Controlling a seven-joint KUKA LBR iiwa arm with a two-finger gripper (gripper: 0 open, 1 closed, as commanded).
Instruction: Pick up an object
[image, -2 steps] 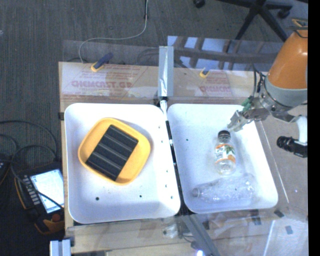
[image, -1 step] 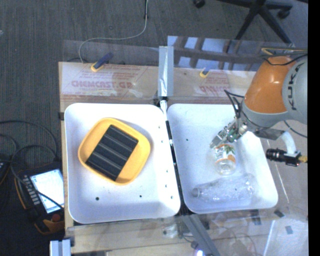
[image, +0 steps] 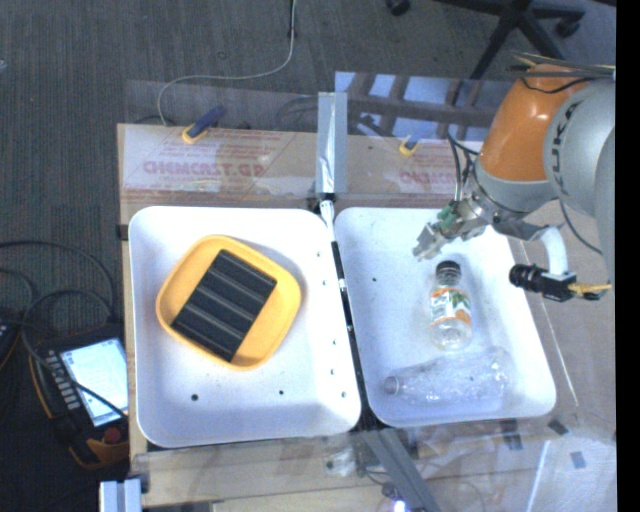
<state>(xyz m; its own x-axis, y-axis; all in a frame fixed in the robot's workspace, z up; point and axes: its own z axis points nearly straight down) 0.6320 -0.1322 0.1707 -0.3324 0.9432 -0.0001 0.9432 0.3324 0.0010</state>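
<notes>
Nearest the camera, along the front wall of the right bin (image: 380, 260), a clear crumpled plastic bottle (image: 448, 380) lies on its side, its cap end pointing toward the left.

Just behind it, a small clear bottle (image: 449, 305) with a dark cap and an orange-and-green label lies lengthwise, cap toward the far side. Its base sits close to the crumpled bottle; whether the two touch cannot be judged.

Left bin (image: 160, 400): a yellow dish (image: 280, 310) with rounded corners sits mid-bin, turned at an angle to the walls, and a black ribbed block (image: 224, 303) rests inside it.

Gripper (image: 437, 236) is over the far part of the right bin, just beyond the dark cap of the small bottle and slightly to its left. Finger state: cannot tell (the tip reads as a pale cluster against the white floor). Nothing is visibly held in it.

Behind that, the arm's orange band (image: 520, 130) and grey body enter from the right. Farthest back, a cardboard sheet with red lettering (image: 205, 170) runs behind both bins.
</notes>
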